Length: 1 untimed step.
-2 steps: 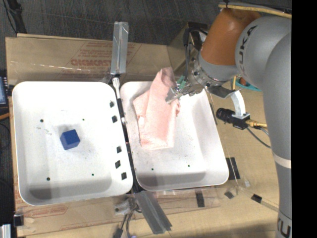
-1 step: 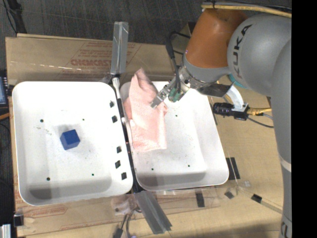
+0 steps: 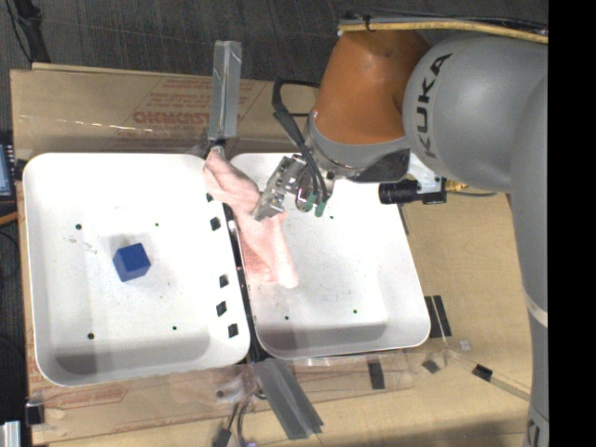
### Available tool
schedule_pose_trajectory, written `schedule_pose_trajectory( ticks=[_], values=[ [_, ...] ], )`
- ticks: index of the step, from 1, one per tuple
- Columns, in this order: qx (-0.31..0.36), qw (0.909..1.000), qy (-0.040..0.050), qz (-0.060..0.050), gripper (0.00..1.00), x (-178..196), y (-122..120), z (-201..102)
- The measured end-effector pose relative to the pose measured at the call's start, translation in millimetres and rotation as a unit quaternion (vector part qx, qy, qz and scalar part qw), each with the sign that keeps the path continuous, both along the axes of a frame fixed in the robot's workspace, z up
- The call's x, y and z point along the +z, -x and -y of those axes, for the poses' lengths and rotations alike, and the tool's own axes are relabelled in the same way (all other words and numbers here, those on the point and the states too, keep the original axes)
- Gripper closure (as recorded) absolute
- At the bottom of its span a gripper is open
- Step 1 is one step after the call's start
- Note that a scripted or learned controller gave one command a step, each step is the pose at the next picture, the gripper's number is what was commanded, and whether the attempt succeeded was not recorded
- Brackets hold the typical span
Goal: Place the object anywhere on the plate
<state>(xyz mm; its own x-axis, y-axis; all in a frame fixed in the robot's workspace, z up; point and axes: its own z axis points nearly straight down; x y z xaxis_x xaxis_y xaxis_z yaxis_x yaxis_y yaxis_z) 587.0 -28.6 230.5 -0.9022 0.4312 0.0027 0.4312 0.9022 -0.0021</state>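
Right bin (image 3: pixel 391 287) lies open beside rim-draped pink cloth (image 3: pixel 261 236).

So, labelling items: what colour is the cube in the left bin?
Blue cube, clearest in the camera view.

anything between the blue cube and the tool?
In the camera view, yes: the two bins' adjoining rims and the pink crumpled cloth draped along them lie between the small blue cube and the tool. The left bin's white floor is otherwise bare.
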Motion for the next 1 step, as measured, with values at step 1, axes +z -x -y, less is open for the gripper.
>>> schedule_pose_trajectory(
  ticks=[1],
  values=[
    [0.201,0.9795,-0.0004,0.001,1.0,-8.6,7.1,-47.7]
  ],
)
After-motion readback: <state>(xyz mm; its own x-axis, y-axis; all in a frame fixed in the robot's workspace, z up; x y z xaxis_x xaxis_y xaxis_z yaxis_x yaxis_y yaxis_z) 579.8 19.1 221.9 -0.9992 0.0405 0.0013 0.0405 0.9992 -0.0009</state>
